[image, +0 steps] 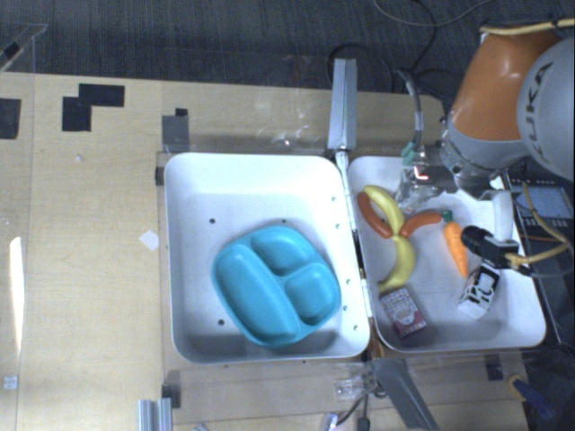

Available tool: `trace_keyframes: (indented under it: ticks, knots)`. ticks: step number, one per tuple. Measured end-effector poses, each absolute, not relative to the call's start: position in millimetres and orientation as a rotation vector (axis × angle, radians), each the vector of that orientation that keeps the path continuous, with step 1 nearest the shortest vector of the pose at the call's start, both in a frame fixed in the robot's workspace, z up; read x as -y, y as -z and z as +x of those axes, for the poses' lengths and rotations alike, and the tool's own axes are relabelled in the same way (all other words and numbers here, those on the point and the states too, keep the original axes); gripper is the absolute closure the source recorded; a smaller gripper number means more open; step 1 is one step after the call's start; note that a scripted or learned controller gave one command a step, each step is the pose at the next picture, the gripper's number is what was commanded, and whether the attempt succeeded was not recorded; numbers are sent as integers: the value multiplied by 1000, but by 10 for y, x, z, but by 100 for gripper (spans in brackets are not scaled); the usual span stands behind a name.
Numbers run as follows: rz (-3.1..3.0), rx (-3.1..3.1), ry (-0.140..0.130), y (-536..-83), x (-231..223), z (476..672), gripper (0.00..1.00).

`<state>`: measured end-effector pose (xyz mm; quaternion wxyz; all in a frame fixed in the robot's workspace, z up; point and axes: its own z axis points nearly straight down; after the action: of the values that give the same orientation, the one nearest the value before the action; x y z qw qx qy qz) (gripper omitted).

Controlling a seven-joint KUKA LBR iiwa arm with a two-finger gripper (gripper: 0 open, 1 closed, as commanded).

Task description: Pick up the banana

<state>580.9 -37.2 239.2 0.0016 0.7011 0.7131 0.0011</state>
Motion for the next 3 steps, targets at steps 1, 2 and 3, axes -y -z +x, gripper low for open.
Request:
trace_keyframes:
  ticks: [1, 2, 3]
  knots:
    - [2597, -1767, 1, -2375, 543, 5344, 100]
    - [2596, -1768, 1, -2374, 542, 5344, 0]
    - [2546, -1843, 2, -1824, 119, 5532, 0]
